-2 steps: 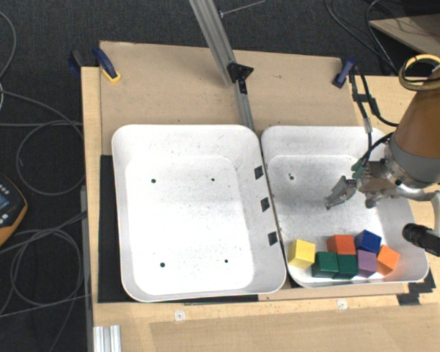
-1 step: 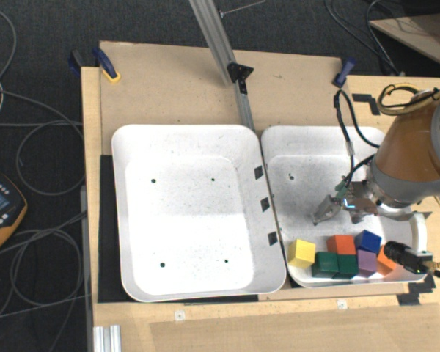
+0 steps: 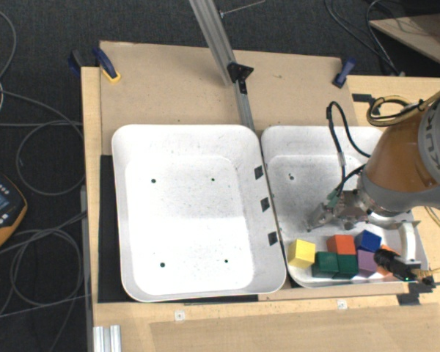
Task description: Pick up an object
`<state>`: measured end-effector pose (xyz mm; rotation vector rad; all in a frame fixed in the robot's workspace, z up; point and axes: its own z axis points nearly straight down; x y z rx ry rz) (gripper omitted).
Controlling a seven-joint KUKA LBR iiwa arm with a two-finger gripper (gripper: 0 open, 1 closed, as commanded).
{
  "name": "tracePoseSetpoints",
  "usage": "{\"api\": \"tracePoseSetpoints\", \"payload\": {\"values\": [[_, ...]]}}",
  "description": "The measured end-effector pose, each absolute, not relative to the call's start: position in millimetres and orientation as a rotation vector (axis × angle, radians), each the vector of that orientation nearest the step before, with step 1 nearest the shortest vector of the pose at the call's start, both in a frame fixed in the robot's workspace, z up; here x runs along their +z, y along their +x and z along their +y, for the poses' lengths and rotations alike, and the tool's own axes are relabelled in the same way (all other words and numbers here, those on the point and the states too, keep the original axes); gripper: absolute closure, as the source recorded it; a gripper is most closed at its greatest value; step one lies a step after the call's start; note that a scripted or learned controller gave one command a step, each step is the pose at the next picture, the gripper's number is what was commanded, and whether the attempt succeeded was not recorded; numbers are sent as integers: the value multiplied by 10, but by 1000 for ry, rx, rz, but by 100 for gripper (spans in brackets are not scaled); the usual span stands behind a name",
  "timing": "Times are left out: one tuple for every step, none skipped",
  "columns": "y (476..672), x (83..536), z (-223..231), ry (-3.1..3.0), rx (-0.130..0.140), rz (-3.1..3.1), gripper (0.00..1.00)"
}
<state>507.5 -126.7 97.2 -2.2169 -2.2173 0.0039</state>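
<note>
Several small blocks lie along the near edge of the right bin (image 3: 308, 160): a yellow block (image 3: 303, 252), a green block (image 3: 335, 263), an orange-red block (image 3: 344, 244), a blue block (image 3: 369, 240) and a purple block (image 3: 367, 261). My gripper (image 3: 336, 213) hangs over the right bin's middle, just above and behind the orange-red block, at the end of the grey arm with its orange band (image 3: 400, 163). I see nothing between its fingers.
The left bin (image 3: 187, 211) sits beside the right one, divided by a shared rim with black clips (image 3: 265, 204). A slanted metal bar (image 3: 220, 39) crosses the back. Blue clamps (image 3: 106, 64) hold the board's far corners. Cables run around the bench.
</note>
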Motion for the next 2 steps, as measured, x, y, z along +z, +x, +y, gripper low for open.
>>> {"api": "tracePoseSetpoints", "payload": {"values": [[5093, 1101, -1267, -2220, -3, -2221, 100], [5018, 1670, -1303, -2224, -5, -2226, 100]]}}
